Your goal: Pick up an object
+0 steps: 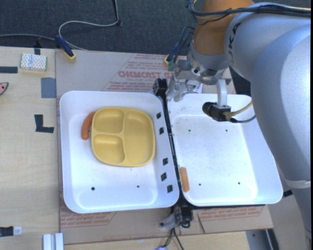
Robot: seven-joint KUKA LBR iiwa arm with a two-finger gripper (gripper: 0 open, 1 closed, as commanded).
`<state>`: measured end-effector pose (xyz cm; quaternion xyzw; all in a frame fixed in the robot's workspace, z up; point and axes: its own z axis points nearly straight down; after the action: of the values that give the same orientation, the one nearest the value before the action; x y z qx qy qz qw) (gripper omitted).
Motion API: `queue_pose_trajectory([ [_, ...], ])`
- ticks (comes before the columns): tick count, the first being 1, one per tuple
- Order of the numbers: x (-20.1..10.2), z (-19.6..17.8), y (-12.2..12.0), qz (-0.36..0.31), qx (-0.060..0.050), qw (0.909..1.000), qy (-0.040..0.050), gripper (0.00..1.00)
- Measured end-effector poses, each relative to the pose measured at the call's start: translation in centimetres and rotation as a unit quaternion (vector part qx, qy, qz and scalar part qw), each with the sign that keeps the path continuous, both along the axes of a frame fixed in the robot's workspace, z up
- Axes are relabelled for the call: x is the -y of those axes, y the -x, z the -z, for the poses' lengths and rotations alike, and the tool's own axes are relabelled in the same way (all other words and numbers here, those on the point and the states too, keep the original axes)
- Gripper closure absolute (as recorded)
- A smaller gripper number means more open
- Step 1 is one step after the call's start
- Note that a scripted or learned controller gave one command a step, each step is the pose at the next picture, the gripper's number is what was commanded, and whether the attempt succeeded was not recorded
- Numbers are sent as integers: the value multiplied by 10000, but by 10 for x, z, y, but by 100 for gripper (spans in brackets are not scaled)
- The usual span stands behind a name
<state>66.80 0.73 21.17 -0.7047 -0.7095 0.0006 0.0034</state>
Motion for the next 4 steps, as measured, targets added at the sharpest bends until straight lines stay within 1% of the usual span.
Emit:
queue_pose_trajectory([
  [1,0,0,0,0,-1,10000,2,0],
  [2,-1,-9,0,-4,-6,10000,-8,100],
  [3,-1,-9,0,-4,-6,10000,-6,0],
  [4,-1,-19,0,-6,-10,10000,-17,100],
])
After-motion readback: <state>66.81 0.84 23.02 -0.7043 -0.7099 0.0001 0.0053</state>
